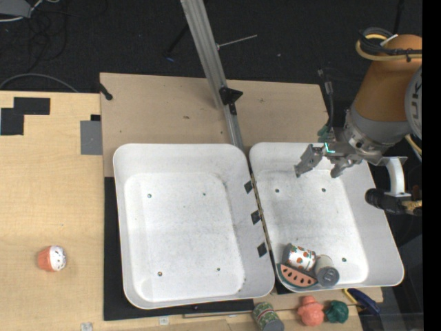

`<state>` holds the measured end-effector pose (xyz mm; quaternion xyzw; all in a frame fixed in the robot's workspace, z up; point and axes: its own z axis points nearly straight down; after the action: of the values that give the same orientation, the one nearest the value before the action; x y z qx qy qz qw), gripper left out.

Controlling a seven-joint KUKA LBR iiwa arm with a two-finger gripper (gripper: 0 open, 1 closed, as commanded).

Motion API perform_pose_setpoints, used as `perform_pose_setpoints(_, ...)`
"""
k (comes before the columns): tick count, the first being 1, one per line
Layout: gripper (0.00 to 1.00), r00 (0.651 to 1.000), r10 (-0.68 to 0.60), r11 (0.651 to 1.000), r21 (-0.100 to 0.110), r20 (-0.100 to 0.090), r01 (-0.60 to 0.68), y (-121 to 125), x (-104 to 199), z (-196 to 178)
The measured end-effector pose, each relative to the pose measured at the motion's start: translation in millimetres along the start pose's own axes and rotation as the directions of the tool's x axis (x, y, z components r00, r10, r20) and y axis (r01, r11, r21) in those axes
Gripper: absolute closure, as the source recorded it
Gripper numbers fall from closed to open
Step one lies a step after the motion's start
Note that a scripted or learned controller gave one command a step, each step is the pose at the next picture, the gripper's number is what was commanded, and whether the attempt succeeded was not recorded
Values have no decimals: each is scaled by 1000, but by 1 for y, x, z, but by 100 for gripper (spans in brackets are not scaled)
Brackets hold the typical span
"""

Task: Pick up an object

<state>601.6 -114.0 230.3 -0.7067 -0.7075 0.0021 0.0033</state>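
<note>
My gripper (322,165) hangs over the far part of the right bin (324,212), its two fingers spread open with nothing between them. Far from it, in that bin's near left corner, lie a small red-and-white can (301,258), a watermelon-slice toy (298,277) and a grey round-topped piece (327,275), all close together. The left bin (180,226) lies beside it.
A slanted metal rail (210,54) runs down to the gap between the bins. Just past the right bin's front rim sit a dark green can (265,316), a pink toy (310,311) and a green toy (336,312). An orange-and-white ball (51,258) rests on the wooden bench at the left.
</note>
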Motion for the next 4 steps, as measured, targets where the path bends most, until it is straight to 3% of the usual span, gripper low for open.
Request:
perform_pose_setpoints(1, 0, 1000, 1, 1000, -5, 1, -1, 1, -1, -3)
perform_pose_setpoints(3, 0, 1000, 0, 1000, 1, 0, 0, 10, 4, 118)
perform_pose_setpoints(4, 0, 1000, 4, 1000, -5, 2, -4, 10, 5, 139)
